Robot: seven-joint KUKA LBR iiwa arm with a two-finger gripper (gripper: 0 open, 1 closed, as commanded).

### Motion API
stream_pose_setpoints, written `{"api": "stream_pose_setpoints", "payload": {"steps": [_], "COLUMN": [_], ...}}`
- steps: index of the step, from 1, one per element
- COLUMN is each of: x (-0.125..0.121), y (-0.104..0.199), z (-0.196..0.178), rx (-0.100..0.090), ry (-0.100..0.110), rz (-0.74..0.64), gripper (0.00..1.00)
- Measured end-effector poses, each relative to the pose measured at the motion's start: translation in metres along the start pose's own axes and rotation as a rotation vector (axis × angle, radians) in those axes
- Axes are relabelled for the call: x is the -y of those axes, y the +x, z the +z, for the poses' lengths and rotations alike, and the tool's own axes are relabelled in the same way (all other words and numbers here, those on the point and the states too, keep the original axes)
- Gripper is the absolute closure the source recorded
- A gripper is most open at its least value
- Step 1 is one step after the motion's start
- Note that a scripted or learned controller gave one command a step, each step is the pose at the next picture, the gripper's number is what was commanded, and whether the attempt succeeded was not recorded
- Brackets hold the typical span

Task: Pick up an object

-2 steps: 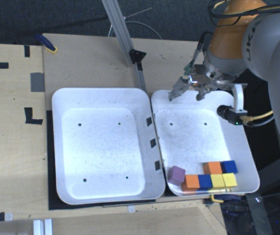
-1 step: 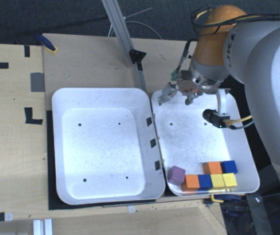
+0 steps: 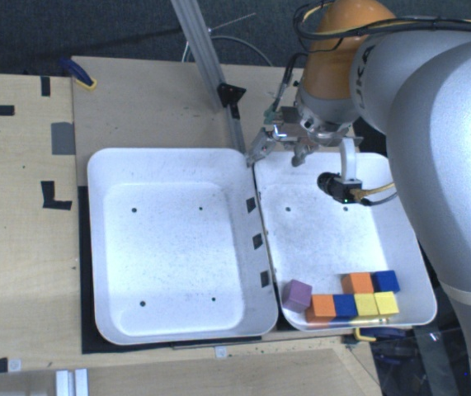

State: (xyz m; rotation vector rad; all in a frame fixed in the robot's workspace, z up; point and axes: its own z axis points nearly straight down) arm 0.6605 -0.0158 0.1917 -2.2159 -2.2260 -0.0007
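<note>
- The arm (image 3: 416,122) reaches in from the right and hangs over the far end of the right bin (image 3: 334,238), well apart from the blocks.
- The left bin (image 3: 169,246) lies just beside it.
- The gripper (image 3: 278,148) is at the far rim; its fingers seem spread and hold nothing.
- The blocks (image 3: 355,297) are packed in the near right corner; probably light and stiff, with little gap for fingers.
- The purple block (image 3: 299,294) sits at the left end of the group, tilted, so it seems easiest to take by its free sides.

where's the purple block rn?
The purple block lies in the right bin, near its front left corner, touching the orange block at the left end of the block cluster.
</note>
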Motion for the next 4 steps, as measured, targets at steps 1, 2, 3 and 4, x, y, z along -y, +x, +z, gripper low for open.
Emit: {"api": "stream_pose_setpoints", "payload": {"steps": [1,2,3,4], "x": [0.005,0.02,0.037,0.039], "y": [-0.008,0.0,0.022,0.071], "z": [0.0,0.0,0.0,0.0], "rx": [0.003,0.003,0.002,-0.001], "ry": [0.002,0.002,0.003,0.002], "rz": [0.004,0.004,0.003,-0.001], "gripper": [0.0,0.0,0.0,0.0]}}
